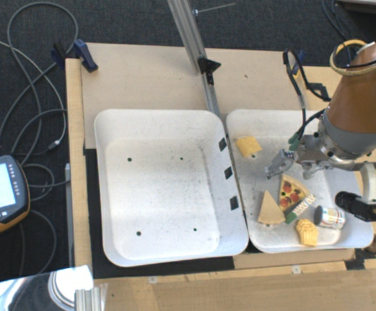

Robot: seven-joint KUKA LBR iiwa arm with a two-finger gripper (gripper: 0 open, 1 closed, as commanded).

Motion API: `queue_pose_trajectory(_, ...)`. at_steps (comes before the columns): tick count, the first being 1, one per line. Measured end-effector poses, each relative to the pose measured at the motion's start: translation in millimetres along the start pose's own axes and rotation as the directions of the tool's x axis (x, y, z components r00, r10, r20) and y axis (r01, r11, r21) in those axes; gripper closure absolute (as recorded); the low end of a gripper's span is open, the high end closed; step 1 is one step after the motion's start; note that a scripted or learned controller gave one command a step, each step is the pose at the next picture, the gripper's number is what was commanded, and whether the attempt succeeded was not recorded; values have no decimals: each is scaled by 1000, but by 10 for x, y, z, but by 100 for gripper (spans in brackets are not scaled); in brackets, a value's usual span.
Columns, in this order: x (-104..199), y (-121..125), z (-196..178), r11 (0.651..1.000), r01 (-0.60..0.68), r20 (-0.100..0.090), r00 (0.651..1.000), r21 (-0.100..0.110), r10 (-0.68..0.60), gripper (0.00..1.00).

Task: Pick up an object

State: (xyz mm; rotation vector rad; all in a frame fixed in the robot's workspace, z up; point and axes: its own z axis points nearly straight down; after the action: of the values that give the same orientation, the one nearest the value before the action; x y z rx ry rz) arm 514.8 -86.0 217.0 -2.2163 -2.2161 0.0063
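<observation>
My gripper (294, 168) hovers over the right bin (266, 125), just behind a toy pizza slice (293, 196). Its grey fingers (277, 166) are spread open and hold nothing. A yellow cheese chunk (247, 146) lies to the gripper's left. A tan wedge (270, 209) rests beside the pizza slice. Near the bin's front edge sit a yellow corn piece (308, 232) and a small silver can (330, 218). A small green piece (290, 218) lies between the wedge and the corn.
The left bin (162, 186) adjoins the right one, with black clips along the shared rim. A slanted metal pole (188, 28) rises behind the bins. Cables and a teach pendant (0, 193) lie off the bench to the left.
</observation>
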Motion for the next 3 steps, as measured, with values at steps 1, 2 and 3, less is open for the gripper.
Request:
queue_pose_trajectory(1,-21,14,430,1000,-1,0,1000,0,1,0)
queue_pose_trajectory(2,-42,32,863,1000,-1,0,1000,0,1,0)
queue_pose_trajectory(3,-40,51,727,1000,0,1,1000,-9,0,100)
